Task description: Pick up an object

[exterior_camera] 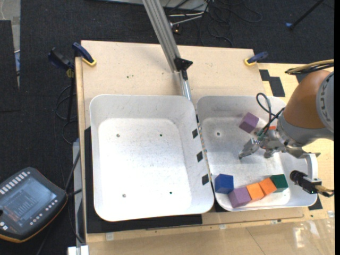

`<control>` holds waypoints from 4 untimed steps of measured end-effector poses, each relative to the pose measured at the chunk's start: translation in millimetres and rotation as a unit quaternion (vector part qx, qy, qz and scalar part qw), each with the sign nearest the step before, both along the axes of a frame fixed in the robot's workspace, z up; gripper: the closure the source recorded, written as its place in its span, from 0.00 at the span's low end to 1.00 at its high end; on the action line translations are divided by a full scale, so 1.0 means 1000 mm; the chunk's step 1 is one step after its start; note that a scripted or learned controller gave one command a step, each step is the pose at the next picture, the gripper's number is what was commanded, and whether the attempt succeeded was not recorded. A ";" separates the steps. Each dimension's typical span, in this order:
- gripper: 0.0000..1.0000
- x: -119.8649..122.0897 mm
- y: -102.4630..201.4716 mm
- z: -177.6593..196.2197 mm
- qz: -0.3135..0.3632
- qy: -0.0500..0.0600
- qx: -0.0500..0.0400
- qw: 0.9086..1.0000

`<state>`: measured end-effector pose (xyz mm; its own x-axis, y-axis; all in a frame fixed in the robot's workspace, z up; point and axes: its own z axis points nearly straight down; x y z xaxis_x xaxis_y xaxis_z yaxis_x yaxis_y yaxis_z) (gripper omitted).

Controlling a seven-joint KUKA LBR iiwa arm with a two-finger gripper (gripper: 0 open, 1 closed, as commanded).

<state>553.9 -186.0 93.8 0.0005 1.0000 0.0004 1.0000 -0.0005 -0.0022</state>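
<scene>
your gripper (248, 152) hangs in the right bin (223, 110), fingers a little apart and holding nothing. you are reaching for a block now. the light purple block (248, 122) sits just above it; next you move over it and close.

The left shallow white bin (106, 142) offers a wide bare floor. In the right shallow white bin (212, 110), room is tighter: a small purple cube (248, 122) sits near the middle, and a blue cube (223, 183), second purple cube (239, 196), orange cube (256, 190) and green cube (278, 183) line the near edge. The slanted grey metal pole (164, 36) crosses above the bench (133, 62) at the far side.
</scene>
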 end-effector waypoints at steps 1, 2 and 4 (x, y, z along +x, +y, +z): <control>1.00 0.001 0.000 0.012 0.000 -0.002 0.000 1.000; 1.00 0.011 0.005 0.069 0.002 -0.004 -0.001 1.000; 1.00 0.012 0.000 0.167 0.002 -0.005 -0.002 1.000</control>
